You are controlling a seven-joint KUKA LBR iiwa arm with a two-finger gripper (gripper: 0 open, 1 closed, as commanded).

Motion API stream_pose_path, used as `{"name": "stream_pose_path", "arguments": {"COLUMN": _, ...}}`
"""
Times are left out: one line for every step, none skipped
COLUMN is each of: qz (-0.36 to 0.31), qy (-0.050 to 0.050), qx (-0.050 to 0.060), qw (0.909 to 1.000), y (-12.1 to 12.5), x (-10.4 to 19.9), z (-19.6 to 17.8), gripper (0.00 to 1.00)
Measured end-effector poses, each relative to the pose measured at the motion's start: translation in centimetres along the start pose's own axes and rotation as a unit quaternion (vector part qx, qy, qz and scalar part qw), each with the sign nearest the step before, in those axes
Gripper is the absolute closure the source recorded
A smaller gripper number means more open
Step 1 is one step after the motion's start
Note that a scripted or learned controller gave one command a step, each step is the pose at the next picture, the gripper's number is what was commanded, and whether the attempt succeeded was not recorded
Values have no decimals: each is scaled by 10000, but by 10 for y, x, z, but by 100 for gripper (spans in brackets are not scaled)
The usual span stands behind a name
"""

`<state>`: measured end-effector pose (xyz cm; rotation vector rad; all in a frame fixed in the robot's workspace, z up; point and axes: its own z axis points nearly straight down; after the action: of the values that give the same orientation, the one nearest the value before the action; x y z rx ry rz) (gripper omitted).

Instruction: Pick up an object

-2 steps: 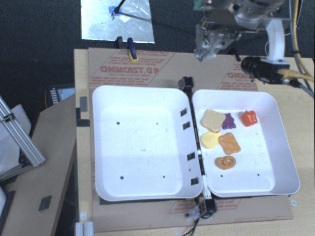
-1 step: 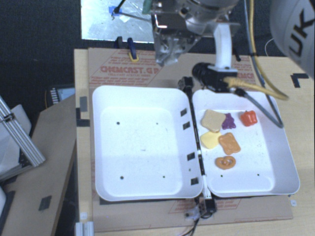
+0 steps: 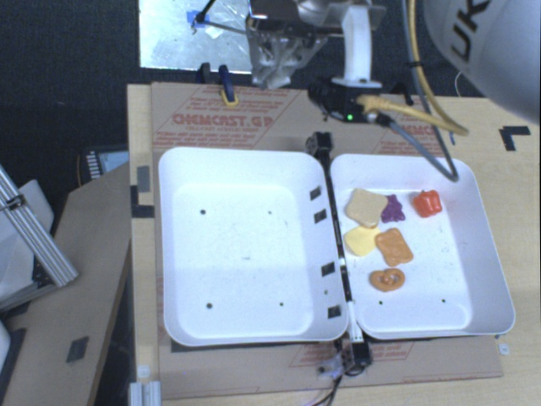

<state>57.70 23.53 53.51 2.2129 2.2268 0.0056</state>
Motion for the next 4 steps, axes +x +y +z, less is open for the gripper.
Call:
{"name": "stream_pose_path", "arguments": {"qz": 39, "qy": -13, "qx": 49, "qw": 10000, "y": -51, "x": -55, "z": 58, "gripper": 100}}
{"name": "stream_pose_path", "arguments": {"qz": -2, "qy": 14, "qx": -28, "qw": 10000, "y": -4, "x": -5, "z": -4, "gripper": 100}}
{"name": "stream_pose_path", "arguments": {"qz": 49, "qy": -9, "qx": 45, "qw": 10000, "y": -95, "x": -85, "z": 32, "gripper": 100}}
{"name": "stream_pose_path", "arguments": {"qz": 5, "qy": 5, "qx": -12, "qw": 10000, "y": -60, "x": -51, "z": -2, "gripper": 100}}
